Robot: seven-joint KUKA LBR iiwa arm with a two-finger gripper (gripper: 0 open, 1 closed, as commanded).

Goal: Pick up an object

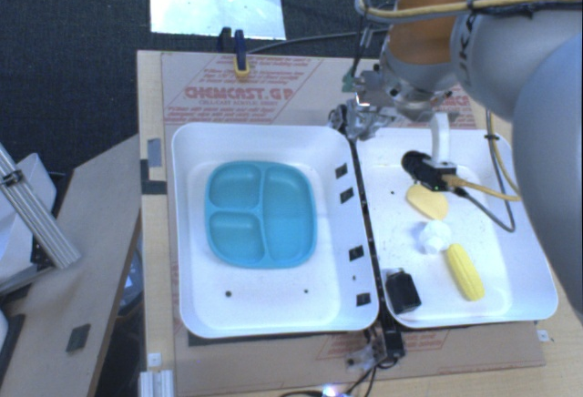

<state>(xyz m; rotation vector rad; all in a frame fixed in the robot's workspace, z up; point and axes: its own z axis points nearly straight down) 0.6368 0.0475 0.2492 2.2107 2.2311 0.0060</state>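
While our tool [364, 120] hangs over the middle wall [358, 204], and we cannot tell if it is squeezed or loose, it may bump that wall and miss the yellow corn [465, 270] far off in the right bin [506, 288]

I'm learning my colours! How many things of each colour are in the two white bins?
Blue: 1, divided plate
Yellow: 2, corn cob and flat piece
White: 1, small lump
Black: 1, small block
Total: 5
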